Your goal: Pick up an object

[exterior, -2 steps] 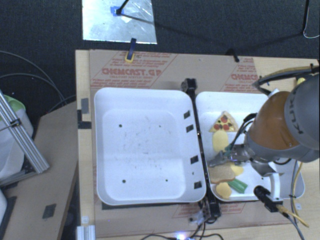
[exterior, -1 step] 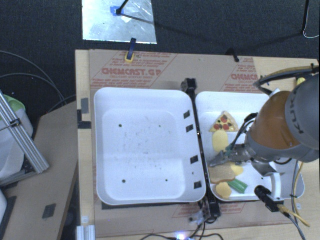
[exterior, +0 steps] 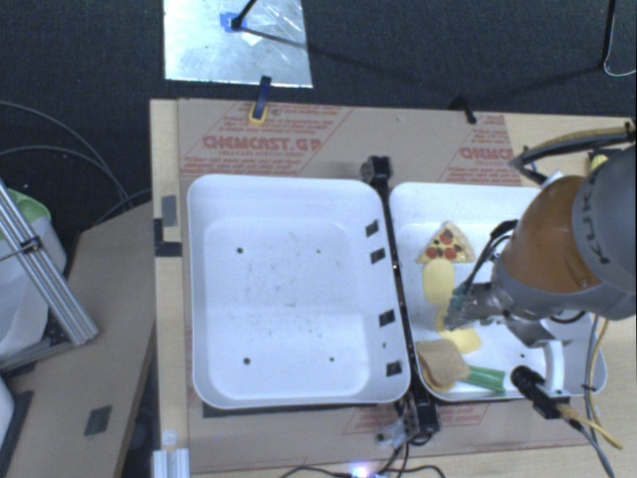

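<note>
The right bin point(exterior: 478, 195) holds a pizza slice toy point(exterior: 448, 241) near its back left, a pale yellow oval piece point(exterior: 438, 281) below it, a yellow piece point(exterior: 463, 341), a tan bread-like piece point(exterior: 443, 362) at the front left and a green piece point(exterior: 486, 377) beside it. My gripper point(exterior: 460, 310) reaches down from the right, just above the yellow piece and next to the oval piece. The arm's grey and orange body point(exterior: 552, 252) covers the right half of this bin.
The left bin point(exterior: 289, 287) lies beside the right one, with a black divider strip point(exterior: 396, 287) between them. Cardboard point(exterior: 328, 137) lines the bench behind the bins. A metal frame point(exterior: 40, 277) stands at the far left.
</note>
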You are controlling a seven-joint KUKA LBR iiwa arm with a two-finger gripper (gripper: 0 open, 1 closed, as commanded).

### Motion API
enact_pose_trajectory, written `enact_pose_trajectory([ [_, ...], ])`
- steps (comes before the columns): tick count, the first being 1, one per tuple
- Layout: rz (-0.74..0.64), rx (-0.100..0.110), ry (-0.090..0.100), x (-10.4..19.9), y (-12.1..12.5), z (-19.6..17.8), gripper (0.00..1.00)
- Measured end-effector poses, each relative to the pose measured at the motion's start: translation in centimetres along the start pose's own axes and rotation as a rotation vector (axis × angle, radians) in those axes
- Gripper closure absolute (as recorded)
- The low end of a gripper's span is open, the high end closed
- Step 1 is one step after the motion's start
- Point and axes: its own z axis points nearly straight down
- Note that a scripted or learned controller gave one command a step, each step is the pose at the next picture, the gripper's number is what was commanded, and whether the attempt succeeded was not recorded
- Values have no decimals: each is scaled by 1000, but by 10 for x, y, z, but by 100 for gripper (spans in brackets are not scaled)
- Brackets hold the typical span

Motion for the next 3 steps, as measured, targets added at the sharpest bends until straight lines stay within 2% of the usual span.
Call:
enact_pose_trajectory([
  [1, -9, 5, 2, 57, 23, -90, 100],
  [2, -6, 3, 1, 79, -1, -205, 100],
  [3, -11, 7, 4, 158, 0, -277, 100],
])
